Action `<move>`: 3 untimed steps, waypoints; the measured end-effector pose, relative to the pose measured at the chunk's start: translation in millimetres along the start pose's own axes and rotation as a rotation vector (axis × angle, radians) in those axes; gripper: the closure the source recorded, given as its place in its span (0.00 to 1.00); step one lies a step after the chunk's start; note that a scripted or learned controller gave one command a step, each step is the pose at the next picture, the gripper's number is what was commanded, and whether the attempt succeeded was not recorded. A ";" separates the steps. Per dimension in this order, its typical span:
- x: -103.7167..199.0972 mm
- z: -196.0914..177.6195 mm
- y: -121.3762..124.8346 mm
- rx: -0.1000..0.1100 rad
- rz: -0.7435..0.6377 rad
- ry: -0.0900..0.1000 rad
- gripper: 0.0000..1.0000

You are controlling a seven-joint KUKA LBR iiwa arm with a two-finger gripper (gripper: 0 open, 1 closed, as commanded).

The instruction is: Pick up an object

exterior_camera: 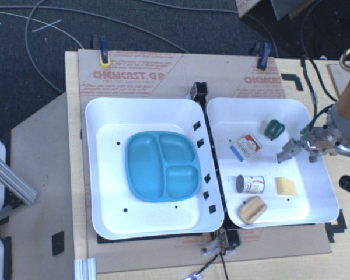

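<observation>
The right bin (321,206) holds several small objects. A dark green piece (274,129) lies near its back, and a small red, white and blue carton (245,146) sits left of centre. Toward the front are a small can on its side (251,184), a yellow cube (286,186) and a tan block (252,209). My gripper (300,154) hovers over the right side of this bin, just right of the green piece and above the yellow cube. It is open, and nothing is between its fingers (287,151).
The left bin (99,156) carries a blue divided plate (163,166). A black divider with clips (205,156) runs between the bins. Clamps (104,56) hold the board at the back. Cables (312,107) trail at the right near the arm.
</observation>
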State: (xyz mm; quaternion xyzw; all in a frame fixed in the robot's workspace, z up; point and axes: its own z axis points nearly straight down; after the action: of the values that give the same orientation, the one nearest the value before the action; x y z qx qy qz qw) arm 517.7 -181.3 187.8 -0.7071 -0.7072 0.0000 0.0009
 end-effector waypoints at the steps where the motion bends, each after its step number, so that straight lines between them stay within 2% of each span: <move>1: -6.6 59.2 -4.6 0.005 0.001 0.002 0.00; 2: -5.8 105.8 -5.5 0.005 0.000 0.002 0.00; 3: -6.3 91.9 -3.8 -0.002 0.000 0.001 1.00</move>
State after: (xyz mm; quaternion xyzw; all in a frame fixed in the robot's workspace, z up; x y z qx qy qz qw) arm 513.7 -187.5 95.9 -0.7072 -0.7071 -0.0007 0.0005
